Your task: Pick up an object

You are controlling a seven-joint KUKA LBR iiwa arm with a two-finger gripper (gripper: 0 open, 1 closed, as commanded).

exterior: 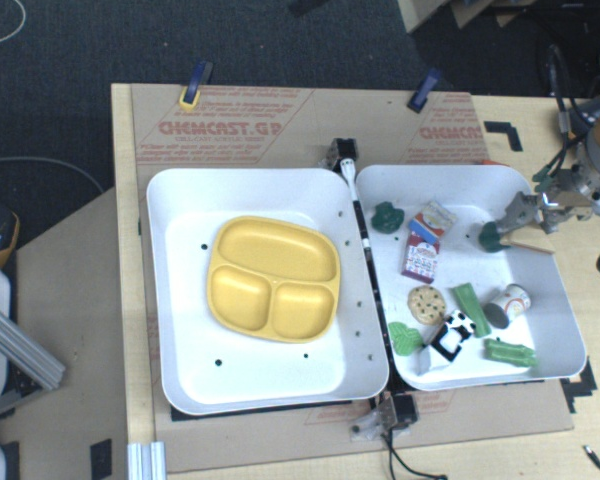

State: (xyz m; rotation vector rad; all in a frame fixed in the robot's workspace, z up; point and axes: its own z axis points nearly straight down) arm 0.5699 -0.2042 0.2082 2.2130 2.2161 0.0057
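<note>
Camera view: 2 white bins side by side. Left bin [180, 358] holds 1 yellow tray [273, 276] with 3 compartments. Right bin [565, 313] holds the clutter: green cap [386, 216] far left, red packet [421, 253] just near of it, cookie [426, 304], green bar [470, 304], black-white piece [452, 336], green block [508, 351] near right, small ball [516, 299].

My gripper [515, 223] sits low over the far right part of the right bin, coming in from the right. A dark green knob [491, 235] lies right at my tips, on their left side, with a tan stick [528, 242] running right from it under me. I judge this the likeliest target.

My jaws: can't tell whether spread or closed; the fingers blur into the knob. Can't tell either whether the knob is between them or just touching.

Progress, as I judge it: reach is done, I'm at an object. Nothing is visibly lifted; everything looks to rest on the bin floor. Left: a confirmed pinch, then the lift clear of the bin.
</note>
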